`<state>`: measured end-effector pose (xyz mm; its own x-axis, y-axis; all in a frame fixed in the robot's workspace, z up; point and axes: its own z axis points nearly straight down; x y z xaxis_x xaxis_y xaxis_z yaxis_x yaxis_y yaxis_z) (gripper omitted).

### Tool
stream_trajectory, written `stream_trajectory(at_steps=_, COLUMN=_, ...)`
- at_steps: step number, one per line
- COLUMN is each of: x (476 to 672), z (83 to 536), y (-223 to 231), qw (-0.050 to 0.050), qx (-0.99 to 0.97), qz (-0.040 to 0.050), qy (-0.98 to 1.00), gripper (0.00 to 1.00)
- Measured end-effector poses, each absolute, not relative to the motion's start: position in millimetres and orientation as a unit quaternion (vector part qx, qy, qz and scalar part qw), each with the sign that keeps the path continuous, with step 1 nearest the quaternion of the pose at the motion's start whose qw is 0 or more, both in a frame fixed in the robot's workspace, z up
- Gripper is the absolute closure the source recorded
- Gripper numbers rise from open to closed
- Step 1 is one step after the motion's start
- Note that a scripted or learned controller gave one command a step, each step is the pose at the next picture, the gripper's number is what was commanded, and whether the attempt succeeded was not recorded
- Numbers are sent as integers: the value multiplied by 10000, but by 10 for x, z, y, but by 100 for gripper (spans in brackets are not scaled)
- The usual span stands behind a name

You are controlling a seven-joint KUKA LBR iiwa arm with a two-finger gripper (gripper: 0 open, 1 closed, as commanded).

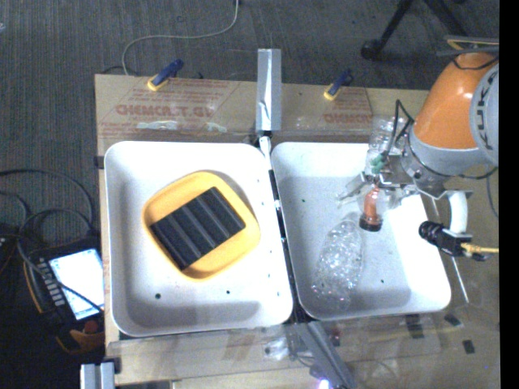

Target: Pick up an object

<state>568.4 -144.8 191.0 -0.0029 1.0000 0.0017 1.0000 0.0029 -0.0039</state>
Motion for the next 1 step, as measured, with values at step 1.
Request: stream_trajectory(at_steps=1, x=5871, z=1674, y=-2013, qw=7, qx=-7053, qz=17, qy=-7089, gripper=0)
